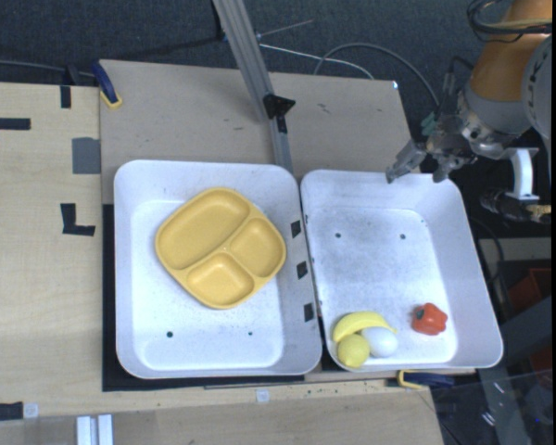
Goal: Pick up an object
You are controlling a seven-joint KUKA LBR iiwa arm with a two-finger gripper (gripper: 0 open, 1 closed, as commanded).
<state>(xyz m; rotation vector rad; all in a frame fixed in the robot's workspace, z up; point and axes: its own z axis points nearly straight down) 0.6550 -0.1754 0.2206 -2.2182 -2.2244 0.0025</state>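
While the gripper point(415, 168) hangs over the far right corner of the right bin point(463, 248), its 2 fingers stand apart with nothing between them. At that bin's near edge lie a banana point(360, 323), a yellow ball point(353, 350) and a white egg point(382, 342), touching; a red pepper point(429, 319) sits just beside them. A yellow divided plate point(221, 247) fills the left bin point(134, 248).

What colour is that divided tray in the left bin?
Yellow: the divided tray, seen in the camera view.
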